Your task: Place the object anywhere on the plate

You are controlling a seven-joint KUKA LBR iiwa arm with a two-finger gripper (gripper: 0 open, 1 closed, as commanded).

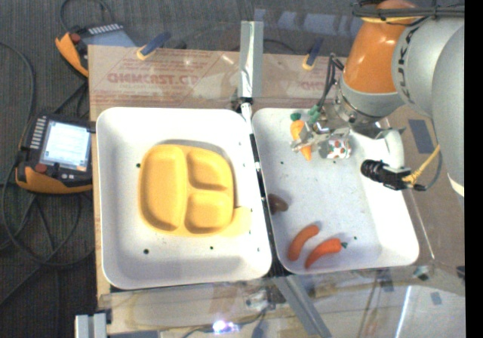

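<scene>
Gripper (320,135) low in the right bin's (392,242) upper part, finger state unclear, beside a small carrot (299,130), yellow divided plate (189,188) in the left bin (121,246)

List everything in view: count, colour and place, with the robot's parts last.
Plate: one, yellow, with compartments, in the left bin.
Bins: two, white, side by side on the bench.
Carrot: one, orange with a green top, far end of the right bin, beside the gripper.
Sausage: one, orange-red, near end of the right bin.
Pepper: one, orange-red with a green stem, beside the sausage.
Brown piece: one, right bin's left edge.
Handheld screen: one, on the floor, left.
Gripper: one, over the right bin's far end.
</scene>
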